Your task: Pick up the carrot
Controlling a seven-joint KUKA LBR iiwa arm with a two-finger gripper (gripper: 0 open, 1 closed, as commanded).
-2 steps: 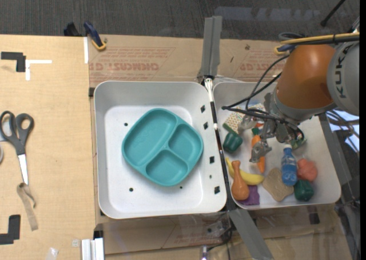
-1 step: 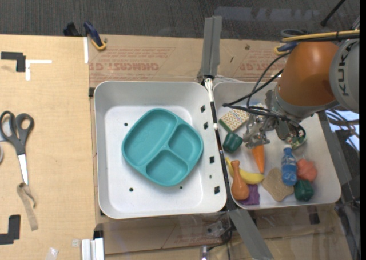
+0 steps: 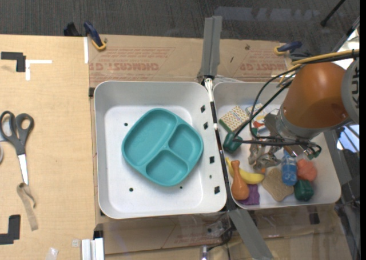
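The arm (image 3: 320, 96) shows a rounded orange band over a grey collar; thin black cables loop beside its metal gripper (image 3: 264, 155).

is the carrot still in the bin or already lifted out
In the bin. The carrot lies on the floor of the right bin beside the banana, with the gripper above it.

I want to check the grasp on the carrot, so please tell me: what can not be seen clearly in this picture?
- Gripper: blurred metal under the orange band; open or shut, cannot tell.
- Carrot: visible beside the banana; contact with the gripper is unclear.
- Right bin: its far right part is hidden by the arm.
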